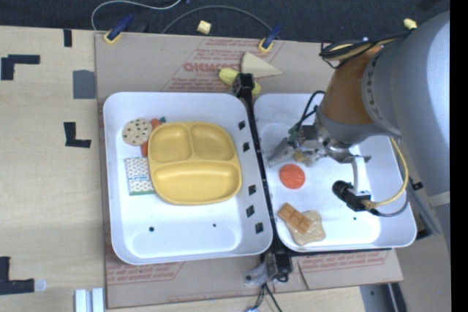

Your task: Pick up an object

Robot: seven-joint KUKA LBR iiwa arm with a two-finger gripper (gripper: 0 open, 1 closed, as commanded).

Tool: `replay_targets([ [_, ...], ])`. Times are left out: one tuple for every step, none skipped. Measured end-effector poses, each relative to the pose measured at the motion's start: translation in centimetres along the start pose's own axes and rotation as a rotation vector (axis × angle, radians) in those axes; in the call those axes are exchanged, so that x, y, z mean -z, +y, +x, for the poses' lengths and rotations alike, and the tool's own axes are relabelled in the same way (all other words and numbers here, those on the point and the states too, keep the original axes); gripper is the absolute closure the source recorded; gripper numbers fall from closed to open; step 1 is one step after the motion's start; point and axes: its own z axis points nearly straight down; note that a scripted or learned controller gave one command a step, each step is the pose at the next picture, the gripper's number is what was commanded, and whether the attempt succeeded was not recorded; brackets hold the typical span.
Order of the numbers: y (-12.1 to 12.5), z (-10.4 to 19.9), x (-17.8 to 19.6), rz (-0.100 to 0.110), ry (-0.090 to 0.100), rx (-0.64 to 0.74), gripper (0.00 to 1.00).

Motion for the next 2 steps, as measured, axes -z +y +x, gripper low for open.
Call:
replay_targets([
  [-2.4,0.0,0.1,-0.006,-0.002,-0.001,0.0],
  [-2.3,-0.1,1.2,-0.006,-0.003,-0.002,1.0],
])
